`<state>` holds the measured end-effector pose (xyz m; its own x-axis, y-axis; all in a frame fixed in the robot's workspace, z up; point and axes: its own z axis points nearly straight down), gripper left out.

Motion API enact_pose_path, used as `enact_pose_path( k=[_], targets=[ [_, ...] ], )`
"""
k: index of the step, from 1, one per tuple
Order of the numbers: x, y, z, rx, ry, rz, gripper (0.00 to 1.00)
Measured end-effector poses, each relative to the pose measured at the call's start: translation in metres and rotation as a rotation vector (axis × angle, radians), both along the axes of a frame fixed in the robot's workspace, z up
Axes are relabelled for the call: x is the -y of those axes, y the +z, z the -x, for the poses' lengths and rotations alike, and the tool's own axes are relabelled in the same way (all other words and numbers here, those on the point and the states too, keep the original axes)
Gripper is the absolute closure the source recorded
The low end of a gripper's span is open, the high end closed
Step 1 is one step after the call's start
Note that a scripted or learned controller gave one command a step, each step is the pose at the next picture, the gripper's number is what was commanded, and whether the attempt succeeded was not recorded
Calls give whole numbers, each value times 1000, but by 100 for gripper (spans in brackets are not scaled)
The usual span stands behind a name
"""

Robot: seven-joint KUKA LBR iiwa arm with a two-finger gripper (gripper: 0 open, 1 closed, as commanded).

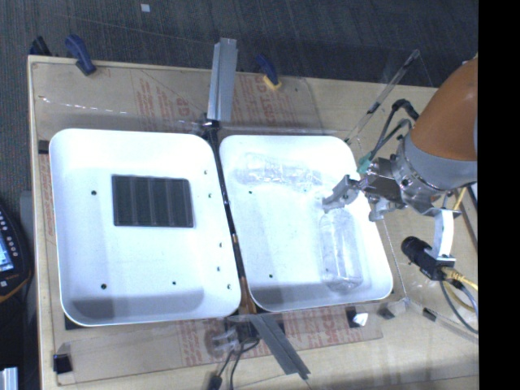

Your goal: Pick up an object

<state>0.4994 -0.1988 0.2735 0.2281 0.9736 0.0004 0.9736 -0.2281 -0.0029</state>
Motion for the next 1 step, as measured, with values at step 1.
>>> enact_pose_path(
  k=[1],
  targets=[
    [3,34,21,4,93,3,0]
  ],
)
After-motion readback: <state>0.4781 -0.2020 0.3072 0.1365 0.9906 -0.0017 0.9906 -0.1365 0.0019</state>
